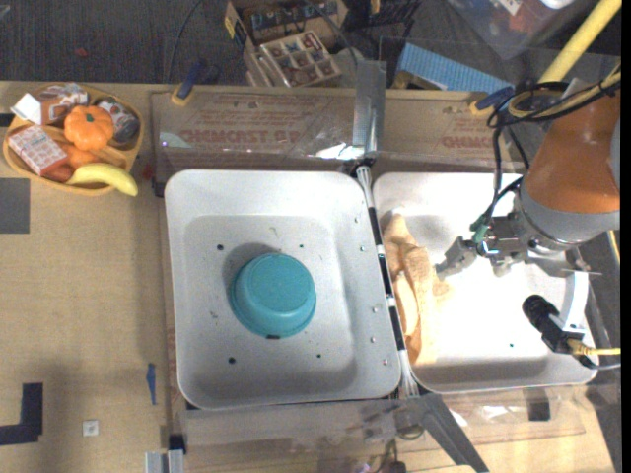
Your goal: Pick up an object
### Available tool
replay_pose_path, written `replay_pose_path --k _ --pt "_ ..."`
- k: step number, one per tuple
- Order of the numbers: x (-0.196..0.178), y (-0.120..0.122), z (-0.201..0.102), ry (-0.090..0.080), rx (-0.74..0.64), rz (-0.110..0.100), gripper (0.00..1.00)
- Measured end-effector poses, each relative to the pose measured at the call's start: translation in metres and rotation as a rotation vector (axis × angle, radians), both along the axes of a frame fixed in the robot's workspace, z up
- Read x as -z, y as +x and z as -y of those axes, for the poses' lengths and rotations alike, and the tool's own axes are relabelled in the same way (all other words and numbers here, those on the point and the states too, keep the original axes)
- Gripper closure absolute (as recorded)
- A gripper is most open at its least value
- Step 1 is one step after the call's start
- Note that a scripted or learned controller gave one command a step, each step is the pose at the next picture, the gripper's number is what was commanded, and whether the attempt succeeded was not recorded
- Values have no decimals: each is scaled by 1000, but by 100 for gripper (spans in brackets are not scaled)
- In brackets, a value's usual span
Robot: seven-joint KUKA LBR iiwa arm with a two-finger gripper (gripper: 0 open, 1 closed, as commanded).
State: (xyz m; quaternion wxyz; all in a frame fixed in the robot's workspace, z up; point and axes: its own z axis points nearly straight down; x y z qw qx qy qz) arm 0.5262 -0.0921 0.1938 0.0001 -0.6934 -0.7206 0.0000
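Arm: grey KUKA arm with orange band (577, 166), reaching in from the right, over the right-hand shallow white bin (493, 368).
Gripper: two-finger gripper (452, 261) low over the right bin, aimed leftward toward the bin's left wall.
Jaws: state not readable at this angle and blur; nothing visibly between them.
Candidate object: crumpled tan, cloth-like item (408, 284), lying along the left wall of the right bin, stretched front to back.
Gripper vs. object: tip just beside the tan item's right edge, possibly touching; contact not resolvable.
Other object: upturned teal plastic bowl (274, 294), near the middle of the left-hand shallow white bin (197, 215), well apart from the gripper.
Off-task: basket of toy food (orange pumpkin, yellow banana) (69, 146) on the bench at far left.
Step in hand (judged): approach to grasp, tan item the likely target; no lift yet.
Next move calls for (judged): closing on a raised fold, not flat fabric; clearance from the bin wall; then straight lift to check hold.
Risk (judged): limp material slipping out, or fingers catching the wall.
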Motion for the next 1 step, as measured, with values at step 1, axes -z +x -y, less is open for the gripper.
replay_pose_path --k 1 --pt "72 15 1 1 118 -2 0"
